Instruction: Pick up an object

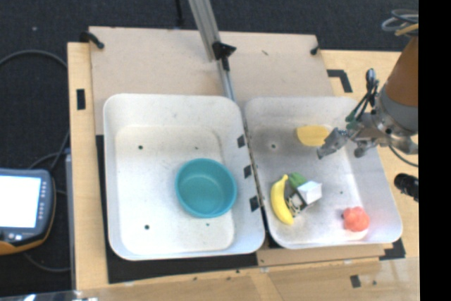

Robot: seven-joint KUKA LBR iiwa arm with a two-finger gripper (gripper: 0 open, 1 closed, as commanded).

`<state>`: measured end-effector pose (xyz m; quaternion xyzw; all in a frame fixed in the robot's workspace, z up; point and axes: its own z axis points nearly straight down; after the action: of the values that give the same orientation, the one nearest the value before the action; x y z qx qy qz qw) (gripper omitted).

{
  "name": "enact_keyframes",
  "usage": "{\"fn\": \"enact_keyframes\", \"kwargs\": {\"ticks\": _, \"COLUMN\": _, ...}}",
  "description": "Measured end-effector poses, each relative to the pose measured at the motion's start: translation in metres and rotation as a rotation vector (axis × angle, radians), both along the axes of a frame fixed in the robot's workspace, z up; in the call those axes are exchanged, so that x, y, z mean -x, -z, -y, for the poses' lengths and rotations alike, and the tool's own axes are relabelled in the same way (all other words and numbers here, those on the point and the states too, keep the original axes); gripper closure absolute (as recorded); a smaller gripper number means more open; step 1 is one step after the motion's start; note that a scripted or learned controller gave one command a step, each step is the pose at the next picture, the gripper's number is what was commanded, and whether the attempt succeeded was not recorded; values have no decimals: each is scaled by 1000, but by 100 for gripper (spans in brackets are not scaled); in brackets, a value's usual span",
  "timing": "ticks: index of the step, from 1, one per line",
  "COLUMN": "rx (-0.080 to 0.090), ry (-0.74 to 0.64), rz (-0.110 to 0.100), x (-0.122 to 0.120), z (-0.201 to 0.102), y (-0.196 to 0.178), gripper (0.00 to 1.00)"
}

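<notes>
The right bin (373, 173) holds a yellow lemon-like piece (312, 134) near its back, a banana (280, 201) at the front left, a small green item (296, 180) and a white-grey block (308, 192) beside the banana, and a red object (356, 219) at the front right corner. My gripper (345, 146) hangs over the right bin's back right part, just right of the yellow piece. Its fingers (330, 144) are spread open with nothing between them. The grey arm with its orange band (404, 78) comes in from the right.
The left bin (134, 123) holds a teal bowl (205, 187) near its front right. A metal post (201, 0) slants up behind the bins. A pendant with a screen (21, 204) lies off the bench at left.
</notes>
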<state>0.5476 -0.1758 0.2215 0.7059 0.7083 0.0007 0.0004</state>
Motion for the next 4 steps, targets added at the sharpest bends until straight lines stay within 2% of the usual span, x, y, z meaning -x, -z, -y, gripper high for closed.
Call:
{"fn": "enact_keyframes", "kwargs": {"ticks": 1, "rx": 0, "ry": 1, "rz": 0, "x": 0, "z": 0, "y": 0, "gripper": 0}}
{"fn": "enact_keyframes", "kwargs": {"ticks": 2, "rx": 2, "ry": 5, "rz": -5, "x": -10, "z": 1, "y": 53, "gripper": 0}}
{"fn": "enact_keyframes", "kwargs": {"ticks": 3, "rx": 2, "ry": 5, "rz": -5, "x": -8, "z": 4, "y": 95, "gripper": 0}}
{"fn": "enact_keyframes", "kwargs": {"ticks": 4, "rx": 3, "ry": 6, "rz": -3, "x": -8, "z": 5, "y": 122, "gripper": 0}}
